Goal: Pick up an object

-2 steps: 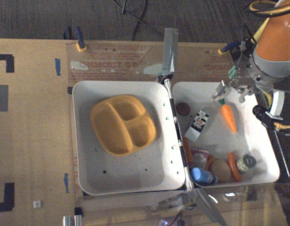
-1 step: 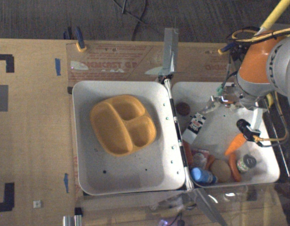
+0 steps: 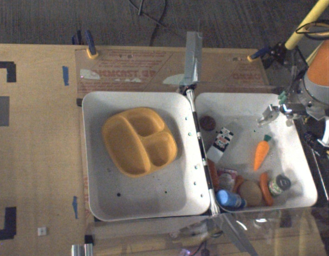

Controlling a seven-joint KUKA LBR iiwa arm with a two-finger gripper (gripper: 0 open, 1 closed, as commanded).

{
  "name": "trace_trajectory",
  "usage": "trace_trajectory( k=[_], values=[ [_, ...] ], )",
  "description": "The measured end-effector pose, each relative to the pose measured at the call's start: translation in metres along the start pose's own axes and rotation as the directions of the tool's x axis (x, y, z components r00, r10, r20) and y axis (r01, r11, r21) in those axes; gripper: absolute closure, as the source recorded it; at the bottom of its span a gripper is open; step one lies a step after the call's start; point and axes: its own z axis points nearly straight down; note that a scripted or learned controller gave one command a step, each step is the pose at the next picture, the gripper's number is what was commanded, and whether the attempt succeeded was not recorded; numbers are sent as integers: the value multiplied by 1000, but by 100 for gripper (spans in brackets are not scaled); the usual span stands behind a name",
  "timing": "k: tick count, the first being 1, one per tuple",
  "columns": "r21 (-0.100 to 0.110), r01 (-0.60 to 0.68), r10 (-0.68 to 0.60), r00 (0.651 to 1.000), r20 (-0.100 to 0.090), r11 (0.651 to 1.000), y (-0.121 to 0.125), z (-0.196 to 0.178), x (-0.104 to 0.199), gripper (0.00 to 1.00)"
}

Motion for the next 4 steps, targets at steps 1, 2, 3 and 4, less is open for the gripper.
trace_trajectory(
  k=[1, 2, 3, 4],
  values=[
    [-11, -38, 38, 999, -5, 999, -29, 55, -5, 0],
    [-42, 10, -9, 1000, 14, 999, -49, 59, -1, 0],
    [-14, 10, -10, 1000, -5, 1000, -42, 55, -7, 0],
    [-35, -5, 5, 1000, -2, 999, -26, 58, -6, 0]
  ],
)
